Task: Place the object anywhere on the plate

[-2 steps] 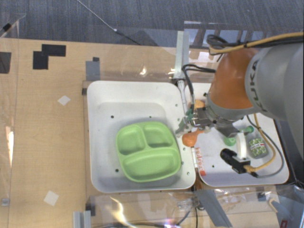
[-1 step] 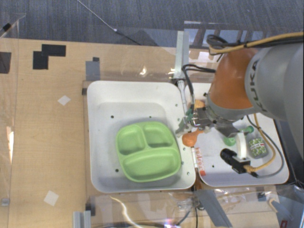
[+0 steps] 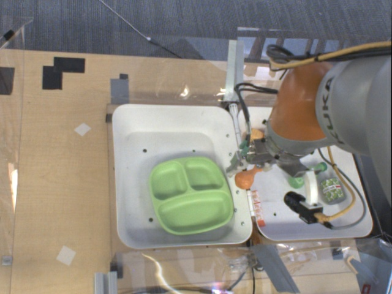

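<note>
Arm [image 3: 318, 103] (grey, orange band) sits highest, reaching in from the right over the right bin [image 3: 358, 228]. Gripper [image 3: 241, 163] hangs at the divide between the two bins; apart or together, cannot tell. Orange object [image 3: 245, 179] is just under it, at the right rim of the left bin [image 3: 122, 164], just beside the green plate [image 3: 190, 195] but off it. Plate lies in the left bin. Green-and-white item [image 3: 331, 190] lies in the right bin.

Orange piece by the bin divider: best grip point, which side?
Likely its rounded middle, from straight above. The orange piece sits at the right bin's left wall, which blocks a sideways approach; close the grip along that wall, not across it.
</note>
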`<act>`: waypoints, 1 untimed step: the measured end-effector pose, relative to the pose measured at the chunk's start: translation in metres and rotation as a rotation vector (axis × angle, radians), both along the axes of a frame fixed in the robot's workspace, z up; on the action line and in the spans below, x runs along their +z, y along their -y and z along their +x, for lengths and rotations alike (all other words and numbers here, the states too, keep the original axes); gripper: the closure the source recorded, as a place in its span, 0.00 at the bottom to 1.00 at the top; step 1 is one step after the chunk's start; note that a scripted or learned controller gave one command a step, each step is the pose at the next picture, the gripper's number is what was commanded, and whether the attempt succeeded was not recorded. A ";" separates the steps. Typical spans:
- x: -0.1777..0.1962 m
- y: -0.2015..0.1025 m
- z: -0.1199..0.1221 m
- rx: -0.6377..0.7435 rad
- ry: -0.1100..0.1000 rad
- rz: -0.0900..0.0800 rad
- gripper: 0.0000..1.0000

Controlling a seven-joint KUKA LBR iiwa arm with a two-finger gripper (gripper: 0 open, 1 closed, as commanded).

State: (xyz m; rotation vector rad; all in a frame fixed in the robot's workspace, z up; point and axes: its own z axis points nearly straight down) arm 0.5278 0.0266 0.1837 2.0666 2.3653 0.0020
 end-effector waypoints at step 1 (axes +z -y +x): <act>0.000 0.000 0.000 0.000 0.000 0.000 0.00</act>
